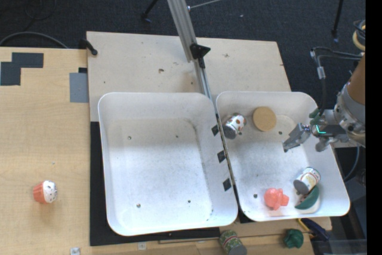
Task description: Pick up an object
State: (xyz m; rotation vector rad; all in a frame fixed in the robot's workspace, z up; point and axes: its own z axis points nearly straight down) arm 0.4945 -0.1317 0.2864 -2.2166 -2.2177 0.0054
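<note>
While the gripper (305, 135) hangs over the right bin (286, 212) near its right wall, its fingers stand apart and clasp nothing. Below lie a tan disc (264, 118), a small can (234, 125), a pink lump (275, 198) and a tin (307, 180).

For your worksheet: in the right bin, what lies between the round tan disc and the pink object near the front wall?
Nothing. In the camera view, the stretch of right bin floor from the tan disc down to the pink object is bare white.
</note>
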